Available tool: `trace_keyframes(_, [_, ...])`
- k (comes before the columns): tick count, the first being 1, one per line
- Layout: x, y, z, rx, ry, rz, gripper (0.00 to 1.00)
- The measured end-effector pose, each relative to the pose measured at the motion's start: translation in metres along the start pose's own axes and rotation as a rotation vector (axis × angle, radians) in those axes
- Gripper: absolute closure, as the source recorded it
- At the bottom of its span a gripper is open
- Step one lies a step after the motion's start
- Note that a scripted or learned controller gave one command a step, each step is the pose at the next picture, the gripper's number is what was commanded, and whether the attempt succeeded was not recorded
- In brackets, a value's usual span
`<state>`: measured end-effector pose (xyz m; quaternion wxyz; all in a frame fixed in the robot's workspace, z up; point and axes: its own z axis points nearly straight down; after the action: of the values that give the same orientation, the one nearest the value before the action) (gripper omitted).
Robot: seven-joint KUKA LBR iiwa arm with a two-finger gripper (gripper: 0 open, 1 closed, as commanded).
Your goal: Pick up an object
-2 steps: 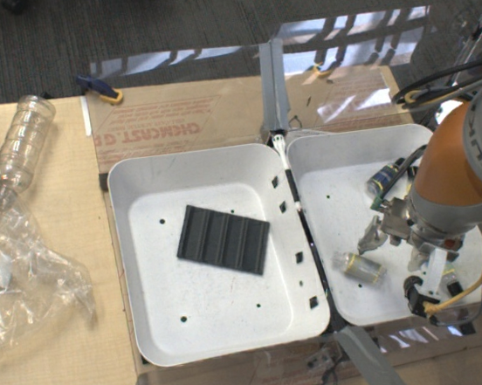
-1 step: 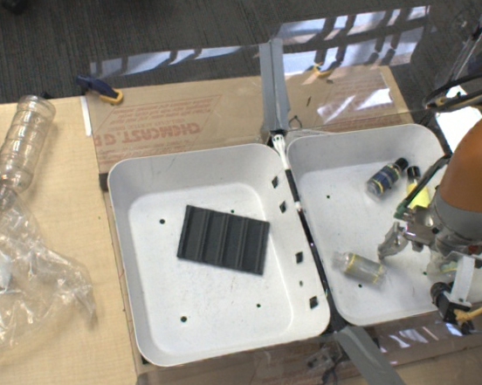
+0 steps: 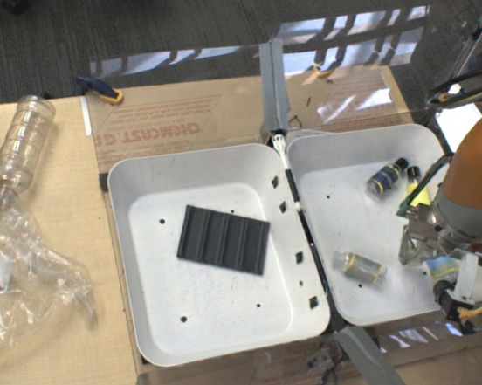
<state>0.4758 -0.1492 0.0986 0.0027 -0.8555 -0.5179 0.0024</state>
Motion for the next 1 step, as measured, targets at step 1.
trace_keyframes(1, [-0.0005, -0.0004, -0.0077, 0.004, -0.001, 0.002, 1.0])
